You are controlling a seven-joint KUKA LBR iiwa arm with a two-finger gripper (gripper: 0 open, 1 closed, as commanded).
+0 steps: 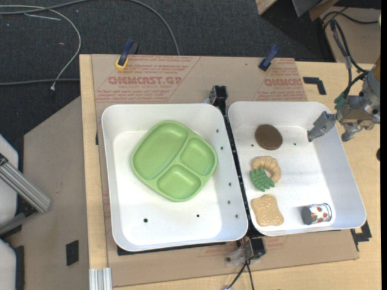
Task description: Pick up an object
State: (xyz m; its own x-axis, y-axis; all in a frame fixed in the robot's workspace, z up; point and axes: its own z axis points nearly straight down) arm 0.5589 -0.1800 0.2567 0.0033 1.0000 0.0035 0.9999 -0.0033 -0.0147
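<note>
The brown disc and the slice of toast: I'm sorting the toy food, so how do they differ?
The brown disc is round and dark; the slice of toast is squarish and pale tan. The disc lies at the bin's far end, the toast at its near end. Both lie flat in the right bin.

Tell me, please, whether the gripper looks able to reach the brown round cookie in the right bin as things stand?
Probably yes. The gripper hangs open at the right bin's far right side, and the cookie lies bare on the floor, apart from its neighbours.
</note>
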